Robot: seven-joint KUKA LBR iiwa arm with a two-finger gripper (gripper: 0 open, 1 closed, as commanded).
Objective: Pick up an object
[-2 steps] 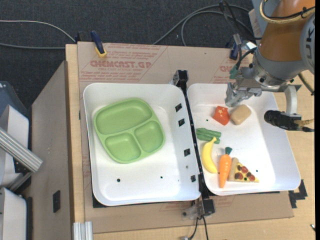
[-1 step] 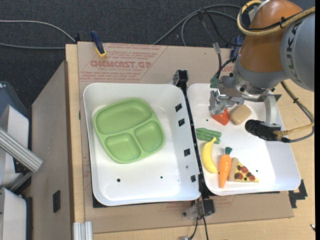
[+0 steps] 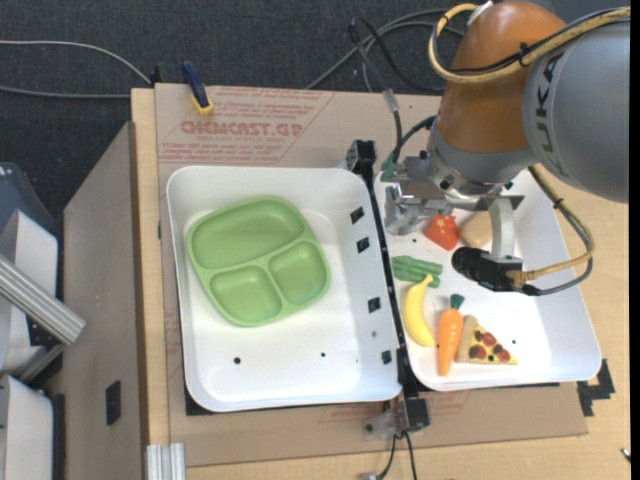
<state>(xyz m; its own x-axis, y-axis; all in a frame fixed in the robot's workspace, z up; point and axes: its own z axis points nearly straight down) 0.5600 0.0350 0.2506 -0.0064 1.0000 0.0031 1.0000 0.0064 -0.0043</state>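
Reaching low into the right bin [image 3: 560, 268], the gripper [image 3: 440, 218] is seen just above a red toy [image 3: 443, 231]; whether the fingers are spread or pressed together cannot be told, as the wrist hides them. The step in hand is judged to be the approach to a grasp. Nothing is seen held. Next, a short descent and a firm closure around the toy are called for. The toy is small, red and lumpy, lying near the bin's upper left. Close by are a green bean pod [image 3: 415, 267], a banana [image 3: 418, 313], a carrot [image 3: 450, 336] and a pizza slice [image 3: 485, 345]. A green divided plate [image 3: 258, 259] is set in the left bin [image 3: 200, 368].
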